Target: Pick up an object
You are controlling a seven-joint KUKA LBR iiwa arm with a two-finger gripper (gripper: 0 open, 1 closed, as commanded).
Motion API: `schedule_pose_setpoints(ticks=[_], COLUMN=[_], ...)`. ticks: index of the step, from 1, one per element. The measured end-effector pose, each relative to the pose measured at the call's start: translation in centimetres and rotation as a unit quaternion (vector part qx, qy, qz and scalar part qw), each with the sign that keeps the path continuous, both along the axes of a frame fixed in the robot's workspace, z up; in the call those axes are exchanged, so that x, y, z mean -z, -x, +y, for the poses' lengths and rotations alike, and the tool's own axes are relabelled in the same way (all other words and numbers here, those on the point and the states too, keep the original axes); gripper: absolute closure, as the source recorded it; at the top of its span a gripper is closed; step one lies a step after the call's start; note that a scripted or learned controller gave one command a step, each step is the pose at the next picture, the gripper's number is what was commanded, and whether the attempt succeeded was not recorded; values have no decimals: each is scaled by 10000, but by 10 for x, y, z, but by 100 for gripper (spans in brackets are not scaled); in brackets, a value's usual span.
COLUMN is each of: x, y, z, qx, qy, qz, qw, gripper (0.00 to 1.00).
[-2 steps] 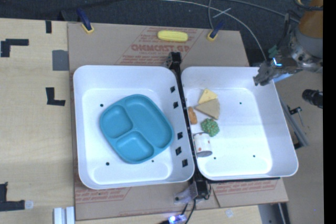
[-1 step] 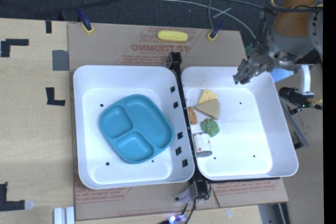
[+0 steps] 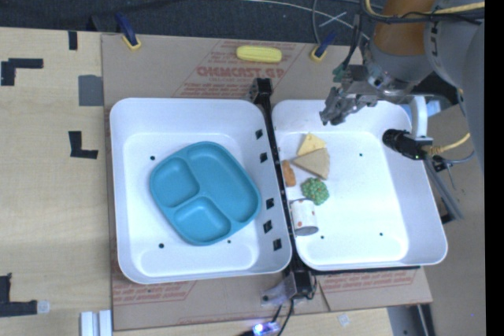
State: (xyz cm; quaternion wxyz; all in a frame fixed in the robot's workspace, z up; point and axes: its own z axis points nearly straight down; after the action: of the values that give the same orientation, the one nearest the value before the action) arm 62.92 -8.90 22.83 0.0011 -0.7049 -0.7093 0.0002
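Observation:
In the right bin (image 3: 394, 193) several small objects lie along its left side: a yellow cheese wedge (image 3: 311, 144), a tan bread slice (image 3: 313, 163), an orange piece (image 3: 289, 175), a green broccoli piece (image 3: 316, 190) and a white can (image 3: 302, 217). My gripper (image 3: 337, 111) hangs over the bin's far left corner, above and to the right of the cheese wedge. Nothing shows between its fingers.
The left bin (image 3: 134, 161) holds a blue divided plate (image 3: 204, 191). A yellow banana (image 3: 258, 53) lies on the cardboard behind the bins. Black clips (image 3: 262, 90) join the bins at the middle divider. Cables loop above the arm.

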Motion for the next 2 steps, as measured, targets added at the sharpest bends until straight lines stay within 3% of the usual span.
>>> schedule_pose_setpoints(ticks=[2], x=[-2], y=[-23], z=[110], qx=[-1], qy=[-2], qz=[-8], qw=[10000], gripper=[100])
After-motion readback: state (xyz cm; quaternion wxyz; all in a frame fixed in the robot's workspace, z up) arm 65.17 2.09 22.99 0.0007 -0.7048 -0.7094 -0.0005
